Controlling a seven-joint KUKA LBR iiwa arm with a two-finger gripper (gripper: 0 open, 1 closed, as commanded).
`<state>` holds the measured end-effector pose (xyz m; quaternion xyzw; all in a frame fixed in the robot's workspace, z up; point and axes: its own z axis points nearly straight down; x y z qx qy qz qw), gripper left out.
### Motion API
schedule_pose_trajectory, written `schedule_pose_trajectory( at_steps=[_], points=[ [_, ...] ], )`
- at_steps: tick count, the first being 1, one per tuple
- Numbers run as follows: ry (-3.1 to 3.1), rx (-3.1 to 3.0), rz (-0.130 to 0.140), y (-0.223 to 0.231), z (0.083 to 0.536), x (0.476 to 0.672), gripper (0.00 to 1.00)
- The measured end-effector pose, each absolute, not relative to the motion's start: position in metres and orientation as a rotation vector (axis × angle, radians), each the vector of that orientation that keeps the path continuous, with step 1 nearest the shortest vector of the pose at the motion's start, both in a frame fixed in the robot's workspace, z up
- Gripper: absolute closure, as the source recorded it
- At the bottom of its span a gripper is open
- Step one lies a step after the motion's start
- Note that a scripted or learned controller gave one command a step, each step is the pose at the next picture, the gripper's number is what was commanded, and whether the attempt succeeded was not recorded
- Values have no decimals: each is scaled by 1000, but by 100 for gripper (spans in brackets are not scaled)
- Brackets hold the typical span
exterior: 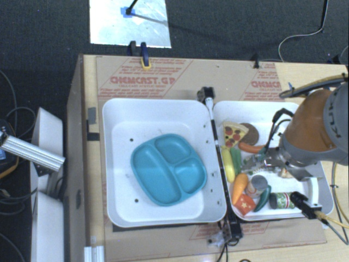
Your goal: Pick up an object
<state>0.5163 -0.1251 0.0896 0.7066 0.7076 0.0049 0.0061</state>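
Observation:
The right bin point(322, 201) holds several toy foods. Among them are a pizza slice point(233, 134), a brown round piece point(250, 130), a red sausage point(251, 147), a green cucumber point(236, 159), a yellow piece point(227, 166), an orange carrot point(239, 185) and a small can point(281, 201). My gripper point(260, 161) hangs low over the middle of this bin, just below the sausage and right of the cucumber. A small grey round piece point(258, 182) lies under it. The arm's orange band point(311, 125) hides the bin's right part.
A blue divided plate point(168, 168) lies in the left bin point(122, 119). A black divider rail point(217, 146) runs between the bins. A dark teal piece point(262, 197) and a red block point(245, 203) sit near the right bin's front wall. Cables trail at the right.

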Motion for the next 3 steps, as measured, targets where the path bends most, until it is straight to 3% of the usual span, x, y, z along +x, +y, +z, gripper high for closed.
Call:
schedule_pose_trajectory(
  at_steps=[2, 3],
  points=[
    [2229, 2227, -14, -100, 82, 665, 0],
    [2223, 2220, 0, -113, 84, 579, 0]
  ],
)
